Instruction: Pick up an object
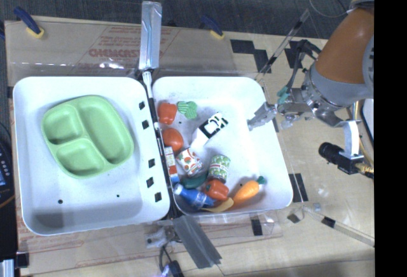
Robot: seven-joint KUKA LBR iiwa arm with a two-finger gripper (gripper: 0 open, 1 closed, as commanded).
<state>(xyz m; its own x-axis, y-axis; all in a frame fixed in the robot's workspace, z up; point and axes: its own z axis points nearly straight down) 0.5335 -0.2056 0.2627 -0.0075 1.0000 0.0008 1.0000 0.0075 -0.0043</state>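
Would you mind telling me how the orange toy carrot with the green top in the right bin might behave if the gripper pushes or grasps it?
The orange toy carrot looks tapered and rounded, so it may roll or pivot when pushed. Its glossy surface suggests smooth plastic, probably light and stiff, which could slip from the fingers. It lies by the right bin's near wall, against other toys, so a nudge would likely jam it.

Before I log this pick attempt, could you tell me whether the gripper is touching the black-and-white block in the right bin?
Apart. The camera view shows bare white bin floor between the gripper and the black-and-white block.
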